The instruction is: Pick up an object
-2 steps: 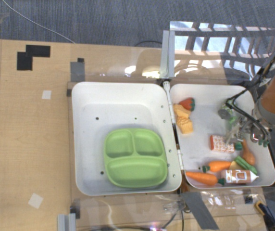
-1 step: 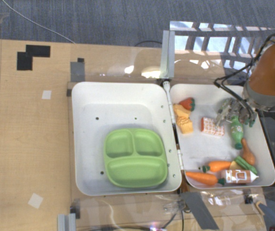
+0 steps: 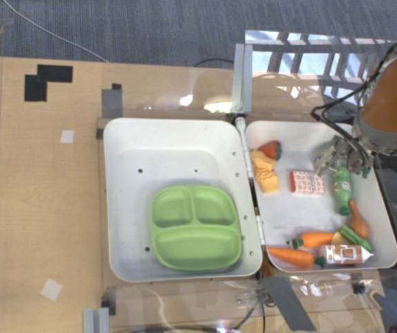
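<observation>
The gripper (image 3: 339, 159) hovered at the right bin's (image 3: 391, 255) two o'clock, just above the green bottle (image 3: 342, 191); its grip state was impossible to judge. The green plate (image 3: 196, 227) sat in the left bin (image 3: 125, 144)

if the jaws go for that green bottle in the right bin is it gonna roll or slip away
Probably. The green bottle lies on its side on the smooth right bin floor, and its rounded body looks apt to roll. Its glossy, tapered shape may slip. It looks like light, stiff plastic.

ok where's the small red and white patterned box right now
The small red and white patterned box lies in the right white bin, near its middle, between the yellow cheese wedge on its left and the green bottle on its right.
</observation>
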`<state>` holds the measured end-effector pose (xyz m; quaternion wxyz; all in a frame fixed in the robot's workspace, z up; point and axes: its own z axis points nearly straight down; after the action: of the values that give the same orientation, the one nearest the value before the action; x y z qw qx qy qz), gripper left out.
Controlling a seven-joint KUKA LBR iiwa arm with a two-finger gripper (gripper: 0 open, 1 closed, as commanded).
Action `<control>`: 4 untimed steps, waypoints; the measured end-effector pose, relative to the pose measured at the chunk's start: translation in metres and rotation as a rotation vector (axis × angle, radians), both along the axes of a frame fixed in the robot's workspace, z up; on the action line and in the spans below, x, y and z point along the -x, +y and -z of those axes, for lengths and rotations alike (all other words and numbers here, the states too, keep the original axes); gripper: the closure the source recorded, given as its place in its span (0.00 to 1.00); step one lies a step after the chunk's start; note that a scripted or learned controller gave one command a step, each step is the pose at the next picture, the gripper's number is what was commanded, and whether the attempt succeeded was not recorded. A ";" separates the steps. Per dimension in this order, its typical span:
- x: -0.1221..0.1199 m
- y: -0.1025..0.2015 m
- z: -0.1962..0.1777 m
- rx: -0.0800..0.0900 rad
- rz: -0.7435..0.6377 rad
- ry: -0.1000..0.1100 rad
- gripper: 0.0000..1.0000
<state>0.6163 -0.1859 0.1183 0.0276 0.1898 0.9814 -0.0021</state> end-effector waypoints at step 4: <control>0.001 0.054 0.030 -0.020 0.164 0.038 0.00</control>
<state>0.6150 -0.1317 0.0886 0.0067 0.2697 0.9629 0.0019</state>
